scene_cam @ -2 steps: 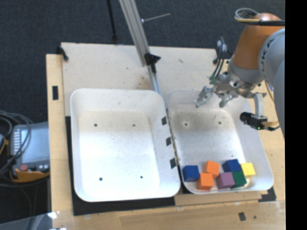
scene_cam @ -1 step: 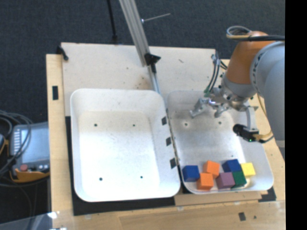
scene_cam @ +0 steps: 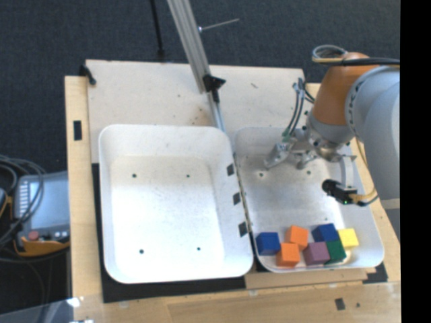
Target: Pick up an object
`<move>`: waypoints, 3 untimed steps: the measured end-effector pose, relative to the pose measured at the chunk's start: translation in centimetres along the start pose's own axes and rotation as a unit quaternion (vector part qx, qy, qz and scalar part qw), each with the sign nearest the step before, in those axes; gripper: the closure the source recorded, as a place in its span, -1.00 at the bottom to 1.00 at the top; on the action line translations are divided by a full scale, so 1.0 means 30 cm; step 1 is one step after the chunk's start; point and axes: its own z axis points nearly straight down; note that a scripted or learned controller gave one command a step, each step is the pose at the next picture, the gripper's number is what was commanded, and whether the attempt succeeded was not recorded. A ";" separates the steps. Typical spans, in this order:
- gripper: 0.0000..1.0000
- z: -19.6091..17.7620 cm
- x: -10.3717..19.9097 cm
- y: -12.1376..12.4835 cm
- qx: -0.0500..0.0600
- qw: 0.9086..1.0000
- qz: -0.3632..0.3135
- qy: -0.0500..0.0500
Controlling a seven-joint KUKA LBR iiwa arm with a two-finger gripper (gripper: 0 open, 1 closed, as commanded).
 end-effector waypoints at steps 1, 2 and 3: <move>1.00 -0.045 -0.003 0.005 -0.003 1.000 0.001 0.000; 1.00 -0.264 -0.011 0.012 -0.005 1.000 0.001 0.000; 1.00 -0.374 -0.018 0.015 -0.004 1.000 0.000 0.000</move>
